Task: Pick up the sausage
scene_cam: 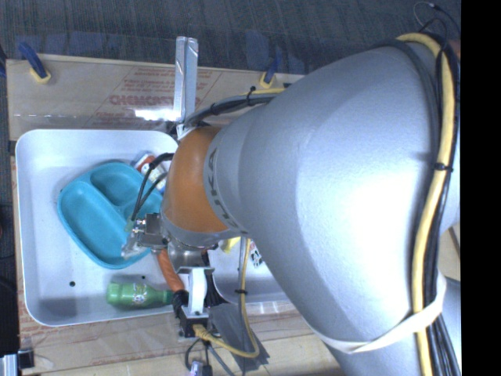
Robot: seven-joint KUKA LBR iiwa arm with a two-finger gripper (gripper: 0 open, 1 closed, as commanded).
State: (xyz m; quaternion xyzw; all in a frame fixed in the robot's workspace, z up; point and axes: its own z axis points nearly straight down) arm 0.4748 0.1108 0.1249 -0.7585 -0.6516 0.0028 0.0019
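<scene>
Arm (pixel 337 202) looms over bin (pixel 31 210); sausage (pixel 169 271) beside bottle (pixel 137 294); jaws' state unclear.

Bulky grey arm (pixel 329 202), orange band (pixel 188 186) (yellow cable (pixel 434 171) alongside).

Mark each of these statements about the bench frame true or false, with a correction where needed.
1. The turquoise plastic two-compartment dish lies in the left white bin. True.
2. The green plastic bottle stands upright. False: it lies on its side near the bin's front wall.
3. The grey arm with the orange band reaches over the left bin. True.
4. The orange-brown sausage rests inside the dish. False: it lies outside it, close by the bottle's right end.
</scene>
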